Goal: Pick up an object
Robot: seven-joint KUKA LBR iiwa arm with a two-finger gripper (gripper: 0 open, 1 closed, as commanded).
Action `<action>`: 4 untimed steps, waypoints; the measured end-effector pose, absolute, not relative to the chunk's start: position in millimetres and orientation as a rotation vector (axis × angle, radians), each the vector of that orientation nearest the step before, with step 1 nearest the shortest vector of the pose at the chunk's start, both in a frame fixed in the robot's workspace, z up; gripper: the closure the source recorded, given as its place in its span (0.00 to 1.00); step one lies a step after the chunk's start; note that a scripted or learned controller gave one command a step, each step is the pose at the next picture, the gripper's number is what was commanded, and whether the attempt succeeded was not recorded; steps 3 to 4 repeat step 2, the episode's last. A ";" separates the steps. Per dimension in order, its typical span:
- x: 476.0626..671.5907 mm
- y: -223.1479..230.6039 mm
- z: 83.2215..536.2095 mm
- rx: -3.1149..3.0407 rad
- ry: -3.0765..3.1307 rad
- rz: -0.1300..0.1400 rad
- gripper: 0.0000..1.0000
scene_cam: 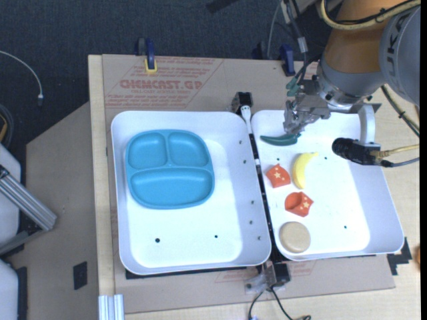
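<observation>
One teal utensil point(279, 139) lies under the hand point(294, 127) beside the right bin's point(380, 212) left wall.

Two-finger metal gripper point(293, 129) low over right shallow white bin point(373, 205), touching curved teal plastic piece point(279, 139); yellow banana-shaped toy point(304, 167) near. Blue three-compartment plate point(170, 169) in left white bin point(187, 245).

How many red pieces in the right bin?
2. One red piece lies left of the yellow banana-shaped toy; the other red piece lies below it, above the beige round piece. The arm could hide more near the bin's far edge.
</observation>
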State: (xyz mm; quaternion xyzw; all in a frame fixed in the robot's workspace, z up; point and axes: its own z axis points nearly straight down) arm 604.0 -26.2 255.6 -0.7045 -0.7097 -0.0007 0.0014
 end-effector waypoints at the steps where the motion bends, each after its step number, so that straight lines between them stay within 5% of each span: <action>1: 607.6 29.8 238.7 -2.212 -2.225 0.001 1.00; 2: 605.4 81.1 223.4 -2.214 -2.224 0.003 1.00; 4: 605.4 81.1 223.4 -2.214 -2.224 0.003 1.00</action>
